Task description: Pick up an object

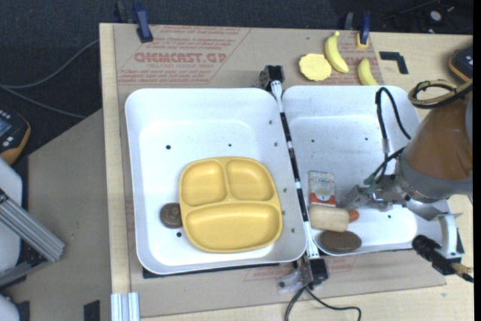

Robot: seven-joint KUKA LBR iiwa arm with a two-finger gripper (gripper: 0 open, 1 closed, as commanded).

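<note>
In the right bin [338,124], a small white and red carton [322,188] lies near the left wall. A tan bread roll [329,218] with a red end lies just in front of it, and a brown round patty [340,240] sits at the front edge. My gripper [364,196] is low in the right bin, just right of the carton and above the roll's right end. The grey and orange arm [440,154] covers the bin's right side. Nothing is visibly held.
The left bin [150,131] holds a yellow divided plate [229,203] and a small brown disc [171,215] at its left. On the bench behind the right bin lie two toy bananas [337,52] and a yellow round piece [316,67]. A black cable [385,120] hangs over the right bin.
</note>
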